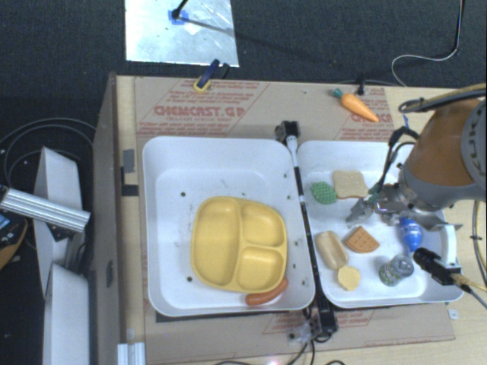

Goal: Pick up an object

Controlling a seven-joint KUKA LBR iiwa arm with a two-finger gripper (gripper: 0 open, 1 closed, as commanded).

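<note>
Hovering pincer point(364, 210) above orange ridged cracker point(361, 240), right bin point(380, 299)

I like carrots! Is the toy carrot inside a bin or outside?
Outside. The carrot lies on the brown board beyond the right bin, past its far rim.

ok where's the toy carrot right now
The toy carrot lies outside both bins, on the board behind the right bin, near the camera view's upper right, beyond the slice of toast.
</note>
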